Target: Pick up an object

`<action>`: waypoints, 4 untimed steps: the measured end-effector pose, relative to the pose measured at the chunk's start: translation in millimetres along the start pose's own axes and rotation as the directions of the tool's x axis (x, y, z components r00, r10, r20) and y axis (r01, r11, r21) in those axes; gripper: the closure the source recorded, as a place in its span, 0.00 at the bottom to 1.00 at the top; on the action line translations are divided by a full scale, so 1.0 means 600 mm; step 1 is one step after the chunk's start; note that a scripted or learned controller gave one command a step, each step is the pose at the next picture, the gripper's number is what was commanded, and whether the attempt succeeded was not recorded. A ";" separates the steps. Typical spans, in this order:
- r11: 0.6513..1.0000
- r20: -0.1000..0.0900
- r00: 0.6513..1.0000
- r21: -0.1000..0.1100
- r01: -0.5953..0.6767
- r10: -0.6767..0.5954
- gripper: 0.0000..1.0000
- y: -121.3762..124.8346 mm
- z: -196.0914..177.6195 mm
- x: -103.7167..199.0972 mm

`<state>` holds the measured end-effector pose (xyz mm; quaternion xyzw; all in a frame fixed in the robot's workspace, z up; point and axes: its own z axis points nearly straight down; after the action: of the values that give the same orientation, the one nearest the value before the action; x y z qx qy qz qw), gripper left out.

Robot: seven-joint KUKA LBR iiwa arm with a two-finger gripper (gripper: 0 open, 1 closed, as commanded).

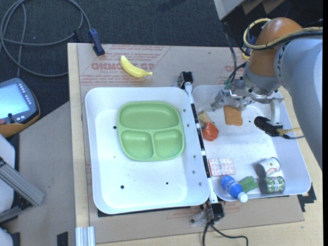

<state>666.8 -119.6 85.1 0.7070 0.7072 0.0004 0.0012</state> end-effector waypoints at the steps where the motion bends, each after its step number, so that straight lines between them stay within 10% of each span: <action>1: 1.000 -0.001 1.000 0.004 0.000 0.000 0.00 -0.046 0.000 -0.009; 3: 1.000 -0.001 1.000 0.004 -0.001 0.001 0.00 -0.075 0.000 -0.037; 4: 1.000 0.000 1.000 0.000 0.000 0.000 0.00 -0.009 0.000 -0.007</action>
<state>661.3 -123.7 85.1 0.7068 0.7074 0.0006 0.0011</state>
